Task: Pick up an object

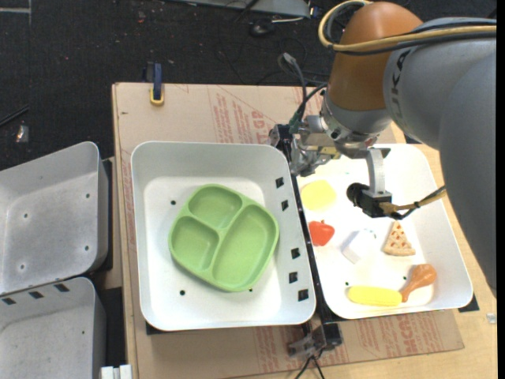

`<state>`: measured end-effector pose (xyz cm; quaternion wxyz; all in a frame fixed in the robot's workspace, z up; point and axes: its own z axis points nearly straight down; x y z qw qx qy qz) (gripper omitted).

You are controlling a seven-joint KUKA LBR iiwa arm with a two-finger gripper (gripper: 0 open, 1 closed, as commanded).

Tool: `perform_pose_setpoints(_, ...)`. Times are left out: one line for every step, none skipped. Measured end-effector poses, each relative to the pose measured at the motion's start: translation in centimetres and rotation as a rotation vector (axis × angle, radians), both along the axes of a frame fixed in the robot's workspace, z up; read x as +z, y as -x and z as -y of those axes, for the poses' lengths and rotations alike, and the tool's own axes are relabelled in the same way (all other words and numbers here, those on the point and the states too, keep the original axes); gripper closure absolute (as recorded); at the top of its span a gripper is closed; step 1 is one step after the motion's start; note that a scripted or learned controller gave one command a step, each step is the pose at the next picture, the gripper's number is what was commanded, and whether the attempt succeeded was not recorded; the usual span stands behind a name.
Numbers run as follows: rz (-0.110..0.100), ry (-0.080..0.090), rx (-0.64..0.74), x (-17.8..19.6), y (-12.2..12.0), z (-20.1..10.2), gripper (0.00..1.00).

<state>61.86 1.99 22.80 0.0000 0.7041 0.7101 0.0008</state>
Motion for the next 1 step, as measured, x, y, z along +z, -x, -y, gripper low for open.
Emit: perform_pose_setpoints(-0.002,0.001,-0.001,-0.8,0.21,-5.47,1.0)
